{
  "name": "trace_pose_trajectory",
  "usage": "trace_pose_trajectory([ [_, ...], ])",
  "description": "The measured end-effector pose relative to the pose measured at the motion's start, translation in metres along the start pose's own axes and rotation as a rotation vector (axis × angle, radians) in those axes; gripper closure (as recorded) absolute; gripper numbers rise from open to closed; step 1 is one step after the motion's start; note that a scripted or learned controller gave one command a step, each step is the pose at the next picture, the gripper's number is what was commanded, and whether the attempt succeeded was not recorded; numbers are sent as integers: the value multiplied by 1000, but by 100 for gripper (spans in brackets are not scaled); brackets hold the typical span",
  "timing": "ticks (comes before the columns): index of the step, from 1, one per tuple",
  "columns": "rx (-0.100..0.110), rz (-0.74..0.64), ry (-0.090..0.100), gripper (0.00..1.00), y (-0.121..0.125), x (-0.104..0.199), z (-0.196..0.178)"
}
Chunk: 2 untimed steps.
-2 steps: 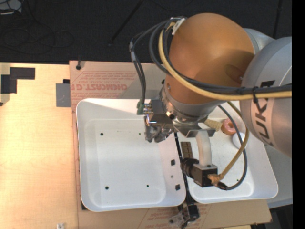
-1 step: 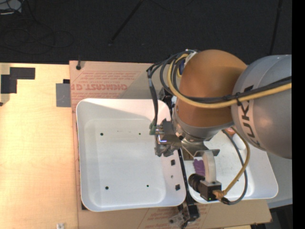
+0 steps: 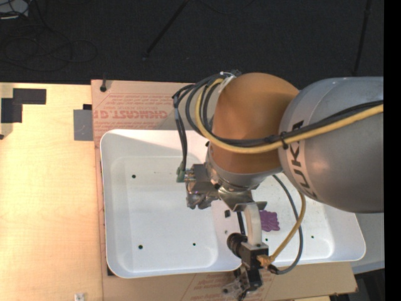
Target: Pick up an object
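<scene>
The left bin [image 3: 144, 218] and right bin [image 3: 329, 243] sit side by side on cardboard [image 3: 131, 108] on the desk [image 3: 44, 199]. An object [image 3: 270, 221] lies in the right bin, beneath the arm [image 3: 250, 124].

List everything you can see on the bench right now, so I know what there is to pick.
purple thing: one, purple, small, in the right bin of the view, close under the arm.
left bin: one, white, shallow, on the view's left.
right bin: one, white, shallow, next to the left bin and partly hidden by the arm.
cardboard sheet: one, brown with red print, under the bins.
bench: one, pale wood, left of the bins.
arm: one, grey with an orange band, reaching in from the view's right.
gripper: one, metal, about where the two bins meet.
</scene>
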<state>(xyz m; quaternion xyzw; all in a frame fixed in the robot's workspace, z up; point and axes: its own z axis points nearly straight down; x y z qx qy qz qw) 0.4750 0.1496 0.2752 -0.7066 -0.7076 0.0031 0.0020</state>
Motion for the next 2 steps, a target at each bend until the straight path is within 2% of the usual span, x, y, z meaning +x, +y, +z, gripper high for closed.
trace_pose_trajectory([
  [1,4,7,0,100,0,-81,93],
  [2,-2,10,0,100,0,-176,88],
])
